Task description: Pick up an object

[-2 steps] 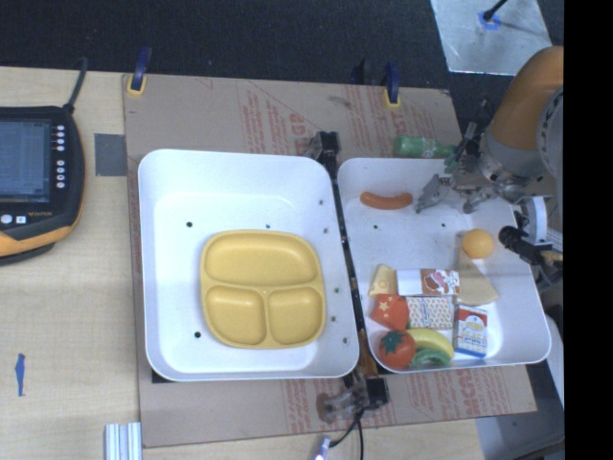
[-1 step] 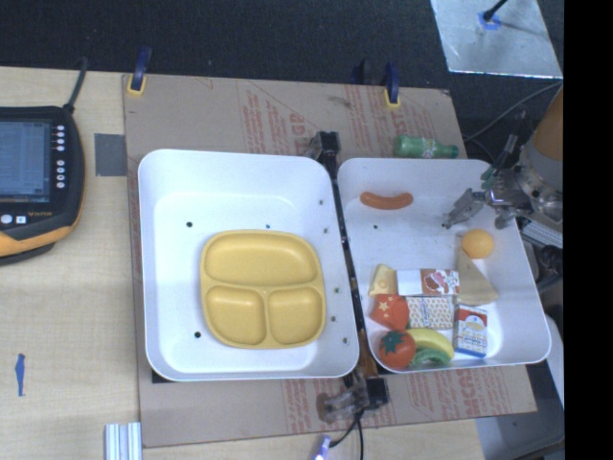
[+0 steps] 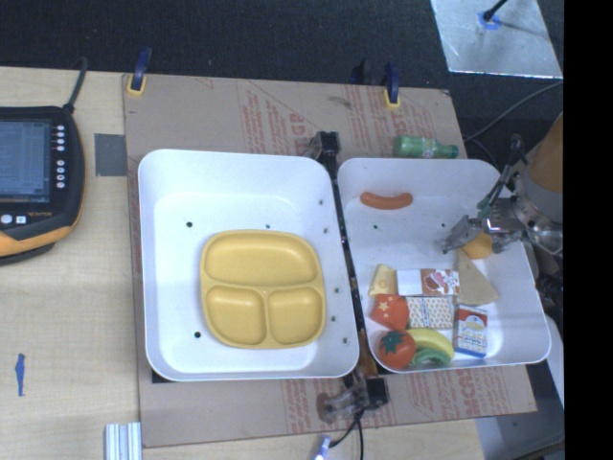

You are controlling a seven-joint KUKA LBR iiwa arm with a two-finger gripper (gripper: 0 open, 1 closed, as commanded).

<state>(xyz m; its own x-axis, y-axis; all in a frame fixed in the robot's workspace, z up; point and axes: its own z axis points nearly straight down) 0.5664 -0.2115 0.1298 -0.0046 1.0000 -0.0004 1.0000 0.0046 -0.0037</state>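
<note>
The gripper [image 3: 476, 230] sits at the right of the frame, low over the right bin [image 3: 421, 175], its metal fingers spread around a small orange-yellow block [image 3: 477, 247]; I cannot tell whether they actually pinch it or only straddle it. The arm's approach from the right likely explains why it goes for this outermost piece. Most toys crowd the bin's lower right: a pale cheese wedge [image 3: 383, 280], a red strawberry [image 3: 389, 311], flat printed cards [image 3: 431, 311], a glossy tomato [image 3: 397, 349], a curved banana [image 3: 433, 345]. A smooth sausage [image 3: 386, 199] lies alone toward the bin's top. The left bin [image 3: 168, 257] holds a matte yellow divided plate [image 3: 261, 287], centred, probably as the drop target. A green bottle [image 3: 425, 148] lies outside on the cardboard.
</note>
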